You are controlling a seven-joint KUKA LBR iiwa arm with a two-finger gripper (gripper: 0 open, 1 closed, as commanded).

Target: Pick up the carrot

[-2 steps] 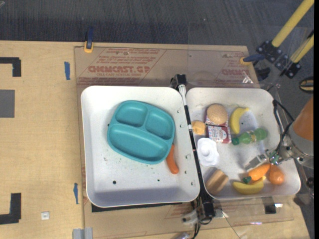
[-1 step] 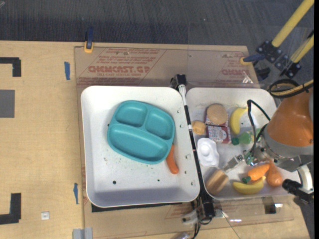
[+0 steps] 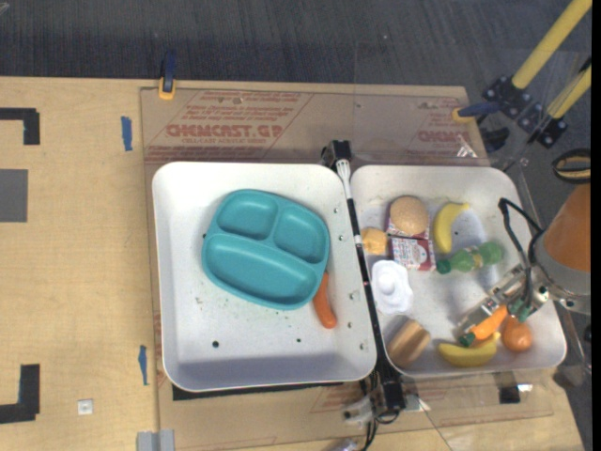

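Observation:
The carrot (image 3: 488, 326), a small orange toy with a green top, lies slanted at the front right of the right bin (image 3: 554, 346), just above a banana (image 3: 467, 352). My gripper (image 3: 481, 319) reaches in from the right and sits low over it. Its metal fingers (image 3: 500, 294) run along the carrot's upper side and are shut on it. The grey arm with its orange band (image 3: 573, 238) stands at the right edge of the view.
Around the carrot in the right bin are an orange ball (image 3: 516, 337), a green toy (image 3: 470, 257), a second banana (image 3: 449, 225), a bun (image 3: 408, 214), a white cup (image 3: 391, 285) and a brown loaf (image 3: 408, 340). The left bin (image 3: 188, 327) holds a teal divided plate (image 3: 267, 248) and an orange stick-shaped toy (image 3: 324, 305).

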